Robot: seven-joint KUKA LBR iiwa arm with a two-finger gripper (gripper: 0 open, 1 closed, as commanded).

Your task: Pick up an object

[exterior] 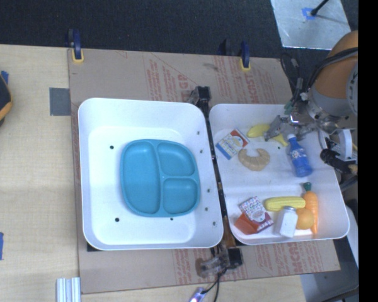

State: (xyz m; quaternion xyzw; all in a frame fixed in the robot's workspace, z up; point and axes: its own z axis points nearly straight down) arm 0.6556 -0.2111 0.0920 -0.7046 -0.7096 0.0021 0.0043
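At right bin's (340, 228) 12 o'clock | tool (283, 128) fingers spread, empty, over banana (259, 130) | risk: nudging blue bottle (298, 158), slipping off.

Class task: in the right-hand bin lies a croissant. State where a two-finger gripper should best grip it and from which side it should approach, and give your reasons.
Probably grip the croissant across its thick middle, coming straight down from above. It lies flat in the right bin, curved, with thinner tips. Bare floor shows on both sides of the middle; the small packet lies to its left.
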